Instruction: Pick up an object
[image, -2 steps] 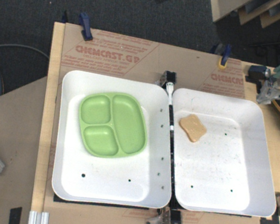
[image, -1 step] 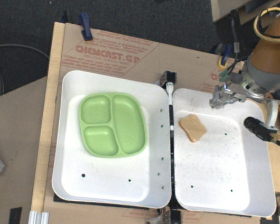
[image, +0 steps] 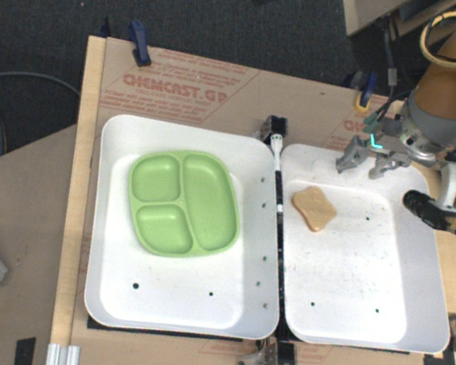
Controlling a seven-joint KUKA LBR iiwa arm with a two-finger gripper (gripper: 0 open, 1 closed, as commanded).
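Grey metal fingers (image: 348, 157) of the gripper (image: 368, 163) hang spread and empty above the far edge of the right bin (image: 368, 281). Near them, toward the bin's far-left corner, lies the sponge (image: 314, 207), a tan, flattish wedge. It looks light, soft and compressible, unlikely to slip; pinching across its narrower sides seems best. A green divided plate (image: 183, 203) sits in the left bin (image: 109, 261) on the bench (image: 218, 88).

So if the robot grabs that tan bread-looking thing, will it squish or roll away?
The tan piece lies flat in the right bin, so it probably won't roll. It looks spongy like bread or foam, so it may squash a little and feel light. The gripper sits open above the bin's far edge.
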